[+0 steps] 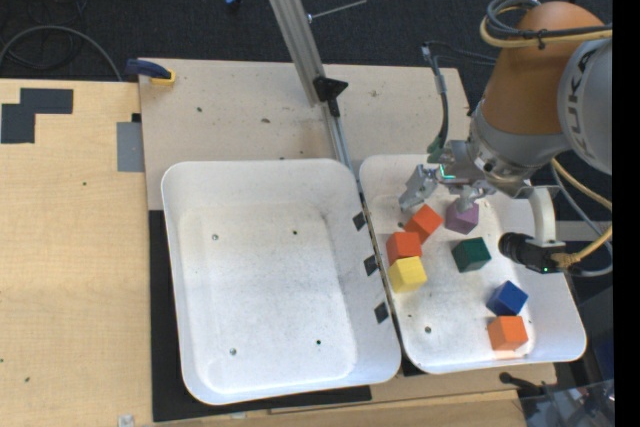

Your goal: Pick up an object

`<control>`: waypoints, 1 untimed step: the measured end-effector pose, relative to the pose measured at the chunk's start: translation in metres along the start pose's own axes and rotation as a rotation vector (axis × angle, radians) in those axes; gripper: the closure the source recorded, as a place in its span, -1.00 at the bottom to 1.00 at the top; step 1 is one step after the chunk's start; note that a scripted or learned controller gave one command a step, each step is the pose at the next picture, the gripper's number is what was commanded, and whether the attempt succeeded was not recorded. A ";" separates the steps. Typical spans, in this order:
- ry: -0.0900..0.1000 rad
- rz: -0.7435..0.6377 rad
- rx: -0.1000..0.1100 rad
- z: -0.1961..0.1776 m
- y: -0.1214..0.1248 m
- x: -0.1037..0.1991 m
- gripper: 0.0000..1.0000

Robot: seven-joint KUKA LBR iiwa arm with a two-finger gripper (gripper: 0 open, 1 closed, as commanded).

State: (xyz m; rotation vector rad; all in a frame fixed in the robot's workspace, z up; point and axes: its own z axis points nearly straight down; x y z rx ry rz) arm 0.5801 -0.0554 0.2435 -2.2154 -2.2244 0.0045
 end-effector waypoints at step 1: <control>0.000 -0.001 0.000 0.000 0.000 0.000 -1.00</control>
